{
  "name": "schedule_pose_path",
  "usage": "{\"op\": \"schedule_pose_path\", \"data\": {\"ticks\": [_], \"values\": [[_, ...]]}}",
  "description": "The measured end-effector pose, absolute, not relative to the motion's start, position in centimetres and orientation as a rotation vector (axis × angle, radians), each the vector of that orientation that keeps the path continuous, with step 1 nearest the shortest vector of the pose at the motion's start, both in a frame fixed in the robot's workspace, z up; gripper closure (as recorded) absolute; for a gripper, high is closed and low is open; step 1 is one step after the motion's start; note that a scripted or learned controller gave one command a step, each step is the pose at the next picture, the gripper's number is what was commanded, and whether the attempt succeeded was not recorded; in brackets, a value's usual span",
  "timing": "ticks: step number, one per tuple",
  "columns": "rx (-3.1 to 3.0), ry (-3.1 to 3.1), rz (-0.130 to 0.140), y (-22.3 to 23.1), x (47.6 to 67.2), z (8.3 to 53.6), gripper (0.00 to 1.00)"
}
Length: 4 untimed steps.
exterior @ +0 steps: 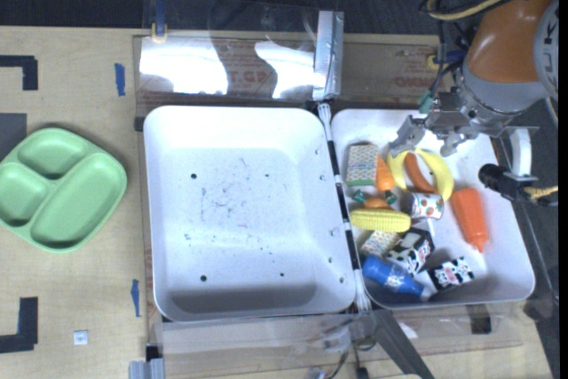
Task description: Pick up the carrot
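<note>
The carrot [471,217] is a long orange piece lying near the right side of the right bin [519,266], its thin end pointing toward the front. My gripper [432,138] hangs over the back part of that bin, up and to the left of the carrot and apart from it. Its fingers stand open, with nothing held between them. Just below the fingertips lie a yellow banana [441,172] and a reddish sausage [415,174].
The right bin also holds a corn cob [380,219], a waffle-patterned block [361,161], a small orange piece [386,176], a little can [428,207], a blue bottle [391,273] and two cow-patterned toys [453,272]. The left bin [240,209] sits beside it. A green divided plate [58,188] rests at far left.
</note>
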State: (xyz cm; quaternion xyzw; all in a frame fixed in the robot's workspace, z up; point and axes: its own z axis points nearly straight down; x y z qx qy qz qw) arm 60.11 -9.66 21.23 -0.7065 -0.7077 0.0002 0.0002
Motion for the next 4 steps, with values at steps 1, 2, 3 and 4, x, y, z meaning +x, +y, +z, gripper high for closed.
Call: {"op": "schedule_pose_path", "data": {"ticks": [1,2,3,4], "values": [[-1.905,-2.507,-0.008,-11.1,63.1,10.7,0.00],[-2.091,-2.375,-0.022,-15.9,64.7,9.8,0.00],[-2.211,-2.238,-0.004,-15.3,66.1,8.6,0.00],[-2.211,-2.241,-0.005,-15.2,66.2,9.7,1.00]]}}
